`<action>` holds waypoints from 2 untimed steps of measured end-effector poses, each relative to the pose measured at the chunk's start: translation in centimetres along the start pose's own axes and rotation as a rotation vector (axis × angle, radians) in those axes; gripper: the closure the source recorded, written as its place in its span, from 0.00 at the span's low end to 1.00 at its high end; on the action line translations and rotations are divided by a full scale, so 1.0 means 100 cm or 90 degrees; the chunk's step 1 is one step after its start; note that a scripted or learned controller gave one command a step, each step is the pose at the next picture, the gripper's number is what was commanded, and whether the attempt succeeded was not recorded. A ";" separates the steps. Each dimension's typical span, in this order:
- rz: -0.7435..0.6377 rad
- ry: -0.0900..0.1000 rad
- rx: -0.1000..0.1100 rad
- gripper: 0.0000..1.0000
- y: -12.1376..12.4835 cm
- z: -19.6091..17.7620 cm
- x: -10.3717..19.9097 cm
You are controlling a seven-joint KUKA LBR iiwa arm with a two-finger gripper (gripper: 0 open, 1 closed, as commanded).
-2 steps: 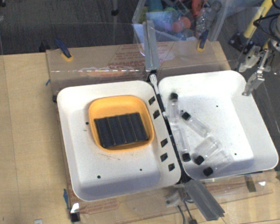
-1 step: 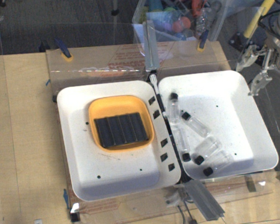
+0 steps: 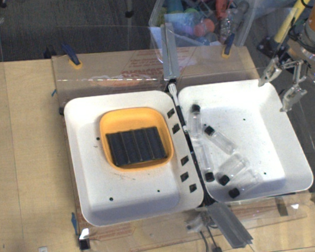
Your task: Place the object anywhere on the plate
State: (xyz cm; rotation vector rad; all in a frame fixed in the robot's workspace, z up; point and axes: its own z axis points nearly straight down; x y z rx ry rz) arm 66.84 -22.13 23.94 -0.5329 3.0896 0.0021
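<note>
Your gripper sits at the upper right of the camera view, over the far right edge of the right bin, and its two thin metal fingers stand well apart with nothing between them. You can see the grey arm behind it near the frame's right edge.

You will find no readable brand or label here: there is faint reddish print on the clear sheet beyond the bins, but it is too small and blurred to make out.

The objects you are after are clear plastic vials with black caps, lying in a loose heap in the right bin, toward its left wall and near corner. They are see-through, so their bodies almost vanish against the white; the dark caps mark them best. Exactly how many there are you cannot tell.

The plate is in the left bin: an orange, rounded-square dish, with a black ribbed block lying flat inside it. The gripper is well apart from both vials and plate.
</note>
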 end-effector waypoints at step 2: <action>-0.241 -0.002 0.001 0.00 0.000 0.000 0.000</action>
